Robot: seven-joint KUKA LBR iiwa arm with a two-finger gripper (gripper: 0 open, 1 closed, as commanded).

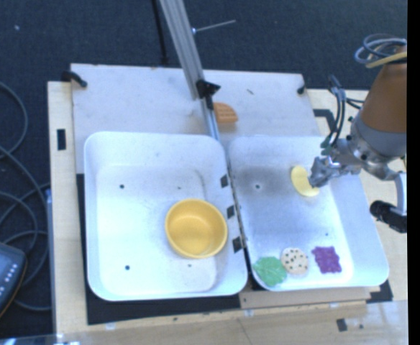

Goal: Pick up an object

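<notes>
2 shallow white bins are seen side by side at the centre of the frame. In the left bin a yellow bowl is set upright, toward the lower right of that bin. In the right bin a small yellow piece is found in the upper right part, and along the lower edge 3 small things are lined up: a green piece, a round speckled cookie and a purple piece.

The gripper is positioned at the right side of the frame, low over the right bin, its tip just beside or touching the yellow piece; whether the piece is held cannot be told.

An orange object is seen on the grey board above the bins, beside a slanted metal rail that runs from the top of the frame down to the gap between the bins.
</notes>
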